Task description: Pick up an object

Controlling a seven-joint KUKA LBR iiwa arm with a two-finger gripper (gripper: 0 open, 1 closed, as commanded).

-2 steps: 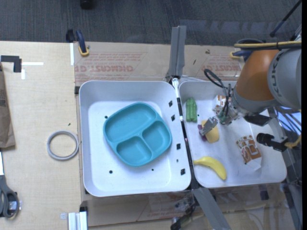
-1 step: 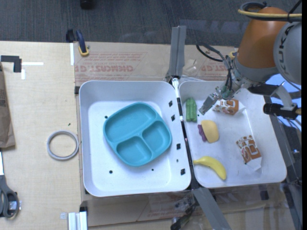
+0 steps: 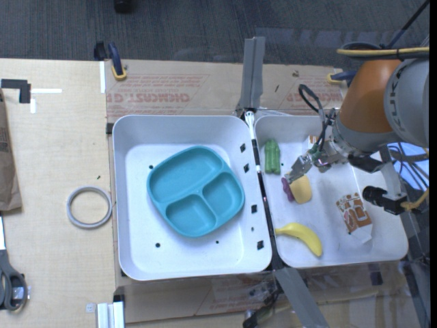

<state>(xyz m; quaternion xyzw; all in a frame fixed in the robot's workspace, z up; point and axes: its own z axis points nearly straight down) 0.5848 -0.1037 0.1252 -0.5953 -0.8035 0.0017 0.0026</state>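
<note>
In the right bin [image 3: 389,248], my gripper [image 3: 299,171] hangs low over the middle left, its tip right above a pale yellow rounded object [image 3: 302,191]. A small purple piece [image 3: 288,190] lies against that object's left side. A green pickle-shaped toy [image 3: 272,156] lies upright near the bin's left wall, just left of the gripper. A yellow banana [image 3: 302,236] rests near the front wall. A white and orange packet [image 3: 355,216] lies to the right. Nothing visibly hangs from the gripper.
The left bin [image 3: 130,238] holds a blue three-compartment plate [image 3: 196,190]. The grey arm with its orange band [image 3: 372,94] reaches over the right bin's back right corner. A ring of tape [image 3: 89,206] lies on the bench to the left of the bins.
</note>
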